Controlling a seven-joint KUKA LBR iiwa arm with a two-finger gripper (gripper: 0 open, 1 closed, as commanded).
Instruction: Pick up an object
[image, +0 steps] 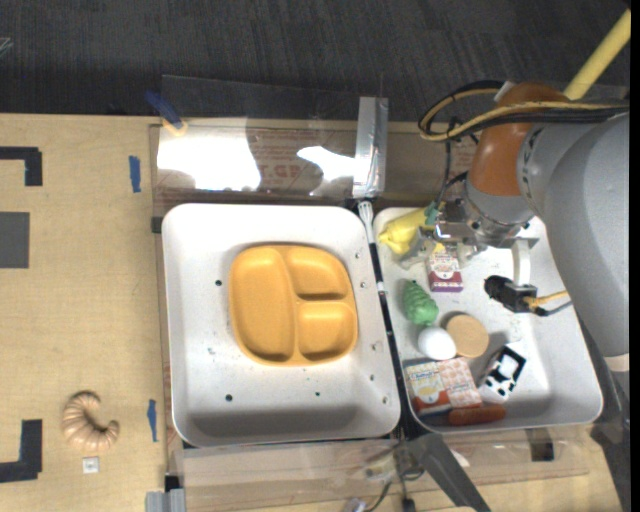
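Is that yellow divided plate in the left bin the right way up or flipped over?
Right way up. The yellow divided plate shows its three hollow compartments and raised dividers facing the camera, lying flat in the left bin.

Assorted small objects (440, 310) in right bin (570, 370)

We see the orange three-compartment plastic tray (293, 302) in the left white bin (190, 390); the right white bin (570, 380) holds small items; a tan croissant-shaped toy (90, 419) lies left on the worktop (70, 300).
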